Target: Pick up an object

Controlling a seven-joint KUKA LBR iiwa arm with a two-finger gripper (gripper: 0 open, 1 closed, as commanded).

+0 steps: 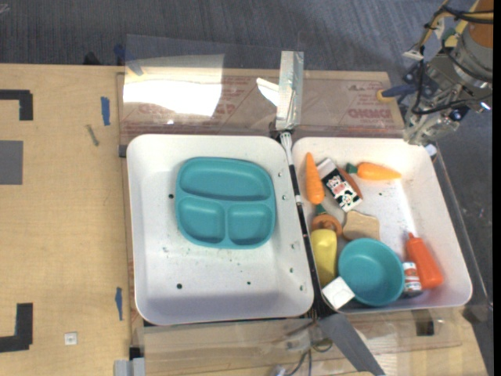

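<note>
Hovering past the right bin's point(450, 210) far corner, the claw point(429, 128) is too blurred to tell its state. Two bins: the left bin point(149, 233) holds one teal tray point(225, 200); the right holds two carrots point(313, 178) point(377, 171), one teal bowl point(370, 270).

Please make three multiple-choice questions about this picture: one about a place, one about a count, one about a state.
1. Where does the teal divided plate lie?
A. left bin
B. right bin
C. on the bench

2. How many compartments has the plate?
A. two
B. three
C. five

3. How does the teal bowl stand?
A. upside down
B. on its side
C. upright, mouth up

Answers: 1 A, it lies in the left bin; 2 B, one long compartment above two small ones; 3 C, its hollow inside faces the camera in the right bin.
</note>
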